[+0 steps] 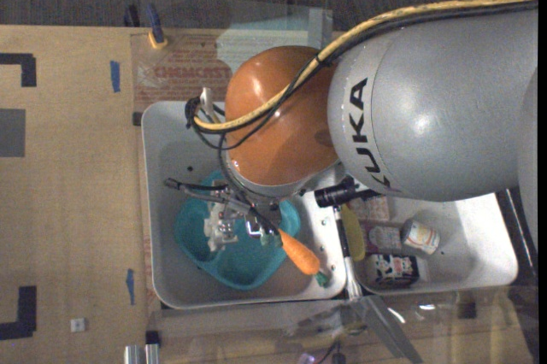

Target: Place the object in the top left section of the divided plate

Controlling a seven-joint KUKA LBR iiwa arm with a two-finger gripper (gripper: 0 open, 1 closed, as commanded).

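One fixed camera, overhead, tilted down on the bench.
Close in: the big grey arm with its orange band [278,119] enters from the right, covering much of the two shallow white bins [158,208].

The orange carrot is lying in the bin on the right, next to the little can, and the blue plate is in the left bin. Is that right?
Not quite. The camera view shows the carrot in the left bin, at the edge of the blue plate. The little can is in the right bin.
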